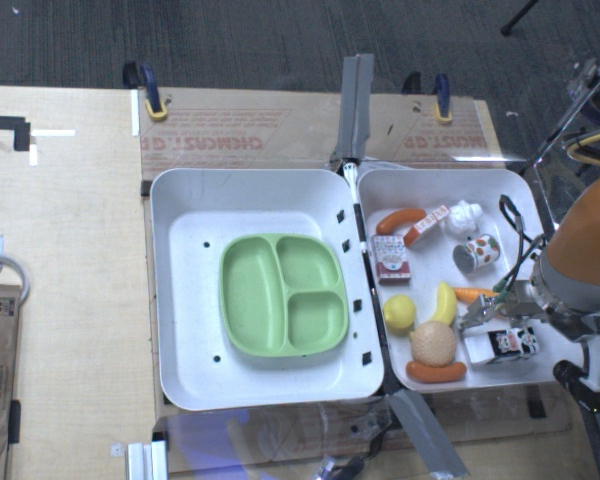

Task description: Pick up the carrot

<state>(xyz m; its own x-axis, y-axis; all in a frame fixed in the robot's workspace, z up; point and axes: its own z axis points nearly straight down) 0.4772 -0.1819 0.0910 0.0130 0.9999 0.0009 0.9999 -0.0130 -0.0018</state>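
Observation:
The carrot is a small orange piece lying in the right bin, just right of a banana. Only its left part shows; the rest is under the gripper. My gripper reaches in from the right and hangs directly over the carrot's right end, low in the bin. The arm's orange band sits above it at the bin's right side.
Crowding the right bin are a lemon, a bun, two sausages, a red box, a small cup and a white carton. The left bin holds a green divided plate.

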